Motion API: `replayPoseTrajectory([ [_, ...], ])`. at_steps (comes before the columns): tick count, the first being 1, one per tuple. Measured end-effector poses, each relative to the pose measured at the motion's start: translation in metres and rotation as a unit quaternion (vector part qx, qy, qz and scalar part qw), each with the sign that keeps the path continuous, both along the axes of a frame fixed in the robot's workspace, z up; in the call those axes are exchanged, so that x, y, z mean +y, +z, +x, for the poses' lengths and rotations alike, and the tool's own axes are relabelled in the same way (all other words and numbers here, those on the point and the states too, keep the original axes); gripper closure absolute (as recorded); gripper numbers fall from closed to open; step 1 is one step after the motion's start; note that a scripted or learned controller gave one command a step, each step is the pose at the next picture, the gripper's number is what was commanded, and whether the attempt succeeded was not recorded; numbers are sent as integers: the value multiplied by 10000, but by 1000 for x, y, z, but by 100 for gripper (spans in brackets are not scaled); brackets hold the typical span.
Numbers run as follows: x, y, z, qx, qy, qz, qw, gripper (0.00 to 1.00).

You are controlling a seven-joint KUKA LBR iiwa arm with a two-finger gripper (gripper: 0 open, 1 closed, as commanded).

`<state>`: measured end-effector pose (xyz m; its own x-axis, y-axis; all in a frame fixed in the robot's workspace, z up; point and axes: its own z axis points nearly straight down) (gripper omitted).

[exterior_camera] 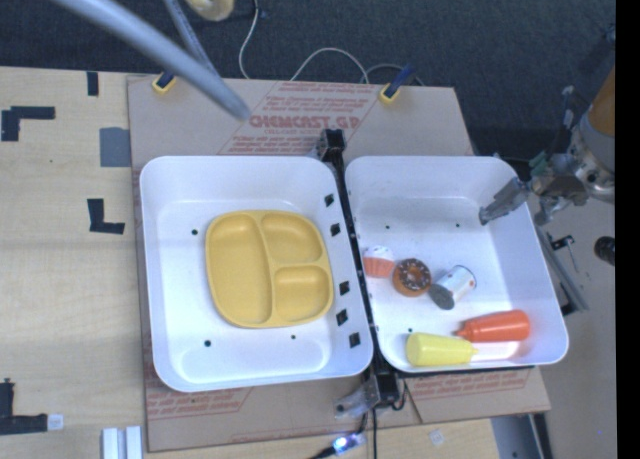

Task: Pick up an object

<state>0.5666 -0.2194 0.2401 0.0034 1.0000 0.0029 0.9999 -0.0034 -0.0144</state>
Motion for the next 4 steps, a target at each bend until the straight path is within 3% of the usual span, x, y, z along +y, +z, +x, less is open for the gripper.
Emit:
replayPoseTrajectory([
  [1,1,8,3,-64,23,-17,10000,0],
  [2,4,-37,-2,-45,20,-13,10000,0],
  [4,9,-141,12,-48,30,-14,10000,0],
])
